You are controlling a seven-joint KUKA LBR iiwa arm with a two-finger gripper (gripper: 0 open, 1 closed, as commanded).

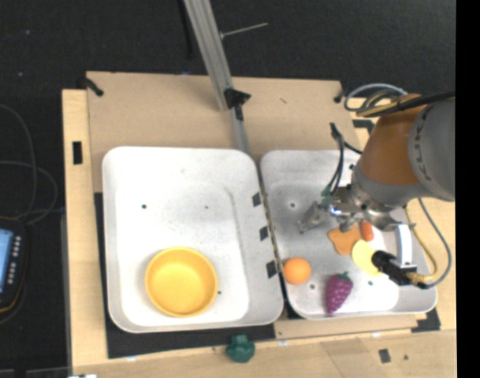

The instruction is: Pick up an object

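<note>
Left bin [129, 172]: one yellow bowl [181, 280] near its front, well apart from the arm. Right bin [291, 172]: an orange ball [297, 270] at the front left, purple grapes [339, 291] just beside it, then an orange piece [344, 240] and a yellow piece [366, 258] under the wrist.

Step in hand, as judged: the approach; no object is lifted. The next move calls for a descent onto one chosen item, then closing.

Gripper [312, 219]: low over the right bin floor, behind the ball. Its spread cannot be determined; nothing is seen between the fingers.
</note>
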